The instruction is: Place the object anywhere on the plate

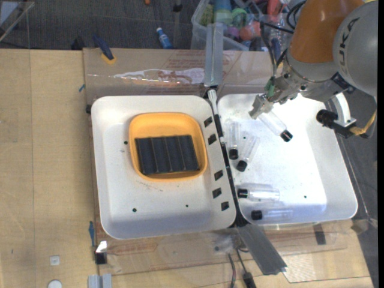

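An orange plate (pixel 167 122) lies in the left bin (pixel 114 161) with a black ridged block (pixel 167 153) on it. My gripper (pixel 262 107) hangs over the back of the right bin (pixel 312 185), shut on the upper end of a clear tube (pixel 275 123). The tube slants down to the right and ends in a black cap (pixel 286 136). Gripper and tube are well to the right of the plate, past the divider between the bins.
Several more clear tubes with black caps lie in the right bin, near its left wall (pixel 235 143) and along its front (pixel 259 193). A crate of coloured items (pixel 246 5) stands behind the bins. The arm's orange band (pixel 321 23) is at the upper right.
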You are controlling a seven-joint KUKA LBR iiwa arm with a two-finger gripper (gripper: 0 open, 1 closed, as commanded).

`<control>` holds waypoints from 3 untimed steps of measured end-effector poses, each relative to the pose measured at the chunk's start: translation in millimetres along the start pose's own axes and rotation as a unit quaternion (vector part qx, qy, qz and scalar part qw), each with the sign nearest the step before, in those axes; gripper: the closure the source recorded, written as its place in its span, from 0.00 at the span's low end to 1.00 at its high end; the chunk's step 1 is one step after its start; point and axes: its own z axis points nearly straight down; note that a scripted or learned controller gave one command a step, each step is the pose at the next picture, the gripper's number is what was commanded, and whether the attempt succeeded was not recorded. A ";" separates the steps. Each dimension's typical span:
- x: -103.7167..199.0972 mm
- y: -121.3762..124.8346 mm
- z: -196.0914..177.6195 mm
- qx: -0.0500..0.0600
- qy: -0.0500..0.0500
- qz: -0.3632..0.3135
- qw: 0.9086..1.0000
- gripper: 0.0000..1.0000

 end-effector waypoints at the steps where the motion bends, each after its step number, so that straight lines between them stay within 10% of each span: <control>1: 23.5 10.6 3.5 0.000 0.000 -0.071 0.997 1.00; 3: 50.8 21.0 -42.4 -0.003 -0.003 -0.228 0.974 1.00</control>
